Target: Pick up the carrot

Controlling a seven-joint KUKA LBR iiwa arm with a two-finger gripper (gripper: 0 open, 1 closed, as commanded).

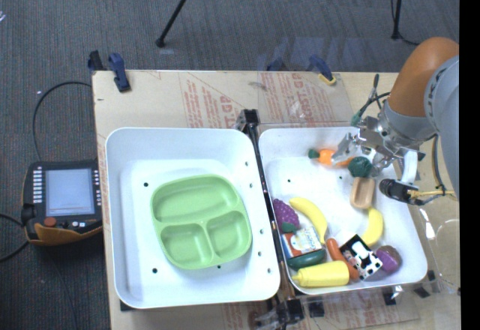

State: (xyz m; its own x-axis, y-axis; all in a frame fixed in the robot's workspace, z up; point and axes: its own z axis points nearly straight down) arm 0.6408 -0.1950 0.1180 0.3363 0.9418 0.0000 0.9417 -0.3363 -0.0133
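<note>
The carrot [341, 162] lies at the back of the right bin [292, 142]. It is a short orange body with a dark green top [360, 167] at its right end. Just left of it sits a small round orange piece [325, 157] with a light green tip. My gripper [369, 153] hangs over the carrot's green end, coming in from the right under the orange wrist band [420, 73]. Its fingers [349, 145] stand apart on either side of that end, and the carrot still rests on the bin floor.
The right bin also holds a tan block [362, 192], a banana [311, 216], purple grapes [283, 212], a red box [302, 240], a yellow corn cob [324, 274] and other toy foods along the front. A green divided plate [201, 220] lies in the left bin [127, 171].
</note>
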